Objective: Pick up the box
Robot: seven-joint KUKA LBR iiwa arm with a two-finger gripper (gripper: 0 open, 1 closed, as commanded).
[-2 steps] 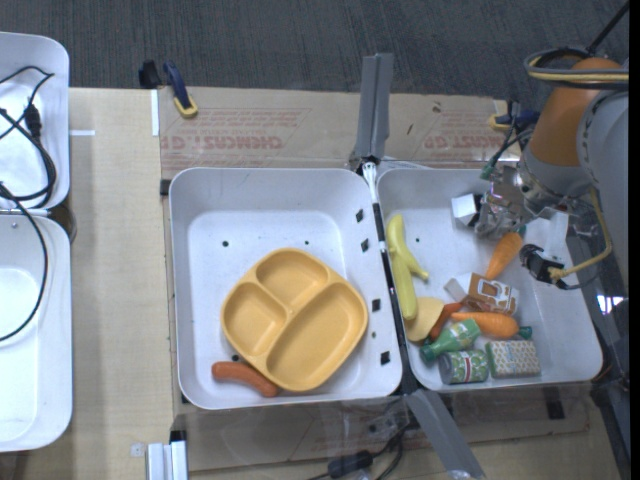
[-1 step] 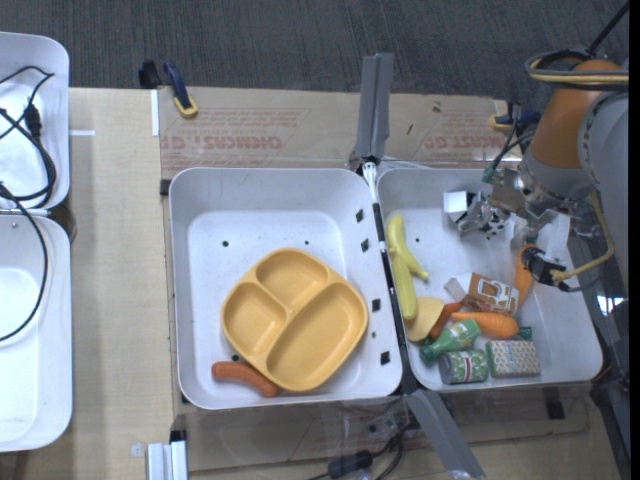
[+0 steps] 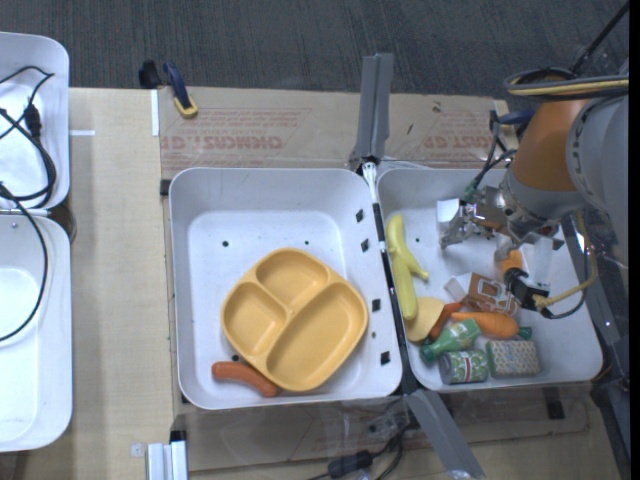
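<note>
The arm (image 3: 575, 153) is reaching in from the right and hanging over the right bin (image 3: 585, 353). The gripper (image 3: 462, 230) is sitting low over the bin's upper middle, beside the banana (image 3: 401, 265); whether it is open or closed cannot be told. The box (image 3: 490, 292), small and brown-printed, is lying below the gripper, apart from it, just above the carrot (image 3: 487, 323). A green bottle (image 3: 452, 337), a can (image 3: 463, 366) and a green packet (image 3: 513, 358) are crowding the bin's lower edge. In the left bin (image 3: 195, 268) a yellow divided plate (image 3: 293, 318) is resting, with a sausage (image 3: 243, 375) at its lower rim.
</note>
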